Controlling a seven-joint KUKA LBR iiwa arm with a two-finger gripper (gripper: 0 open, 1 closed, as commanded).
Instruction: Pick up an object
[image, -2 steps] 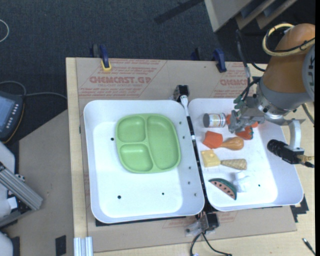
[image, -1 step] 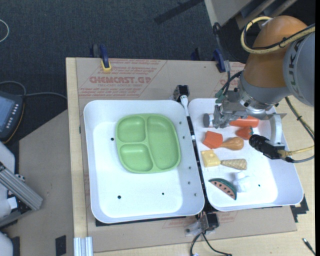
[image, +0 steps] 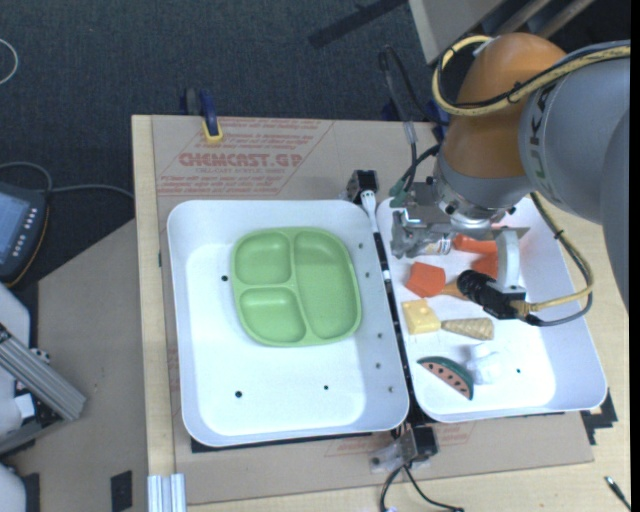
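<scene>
The right bin (image: 570, 330) holds several toy foods. An orange block (image: 428, 278) lies near its left wall, with a yellow cheese wedge (image: 420, 317) just below it. Further toward the front are an ice cream cone (image: 468, 327), a watermelon slice (image: 447, 376) and a small white piece (image: 490, 366). My gripper (image: 455, 240) hangs low over the back of this bin, above the orange block. A red-orange piece (image: 476, 243) shows right under the gripper, partly hidden by it.
The left bin (image: 200, 330) holds a green divided plate (image: 297, 285). A ridge (image: 385, 290) separates the two bins. A black connector with a yellow cable (image: 540, 305) trails from the wrist over the right bin. The arm's large grey and orange body covers the back right corner.
</scene>
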